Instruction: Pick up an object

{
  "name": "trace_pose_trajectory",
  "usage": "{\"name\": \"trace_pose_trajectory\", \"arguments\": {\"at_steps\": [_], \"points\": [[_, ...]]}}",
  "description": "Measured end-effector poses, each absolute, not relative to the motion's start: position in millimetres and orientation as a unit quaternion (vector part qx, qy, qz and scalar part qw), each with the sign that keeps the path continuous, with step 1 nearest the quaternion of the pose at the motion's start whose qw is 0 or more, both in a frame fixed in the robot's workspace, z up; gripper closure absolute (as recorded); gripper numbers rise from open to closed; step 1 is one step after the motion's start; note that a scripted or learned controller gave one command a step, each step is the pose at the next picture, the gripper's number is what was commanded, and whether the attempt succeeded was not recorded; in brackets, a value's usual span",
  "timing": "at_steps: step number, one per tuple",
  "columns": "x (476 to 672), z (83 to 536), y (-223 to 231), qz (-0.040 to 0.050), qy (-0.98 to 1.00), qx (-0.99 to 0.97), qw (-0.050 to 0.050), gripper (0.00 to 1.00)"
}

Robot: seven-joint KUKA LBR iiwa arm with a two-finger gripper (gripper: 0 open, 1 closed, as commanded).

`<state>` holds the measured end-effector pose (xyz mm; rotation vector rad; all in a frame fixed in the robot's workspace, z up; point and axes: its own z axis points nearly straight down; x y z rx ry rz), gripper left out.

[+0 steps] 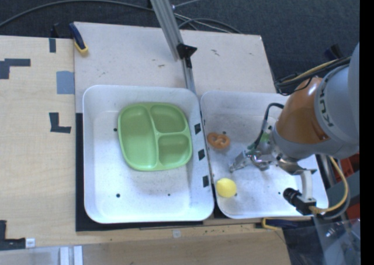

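Nearest the camera, along the bottom of the camera view, the front lips of the two white bins run side by side, and just behind the lip of the right bin a small yellow ball-like object lies on the bin floor close to the wall it shares with the left bin. Beside it to the right, a black fitting and a yellow cable hang off the arm and cover the near right corner of that bin. Slightly farther back the gripper hangs low over the right bin, its metal tips pointing left; they are small and blurred, so whether the claw is released or clenched cannot be told, and nothing is visible between them. The yellow object sits just below and left of those tips, apart from them. Farther back, near the shared wall, lies an orange-brown object whose shape is hard to make out. The arm's grey body and orange band hide the right side of the bin, and its upper part is cut off at the frame edge. Across the divider, a green divided plate with three compartments rests in the left bin. Beyond the bins, a grey metal rail slants up and is cut off by the top edge, and a blue and yellow tool lies on the far left of the board
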<state>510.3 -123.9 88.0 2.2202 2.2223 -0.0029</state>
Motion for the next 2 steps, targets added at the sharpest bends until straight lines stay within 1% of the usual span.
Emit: {"name": "trace_pose_trajectory", "arguments": {"at_steps": [1,2], "points": [[510.3,99,-123,-0.0006,0.708,0.707,-0.001,1.00],[512.0,142,-118,0.0006,0.708,0.706,0.001,1.00]]}}
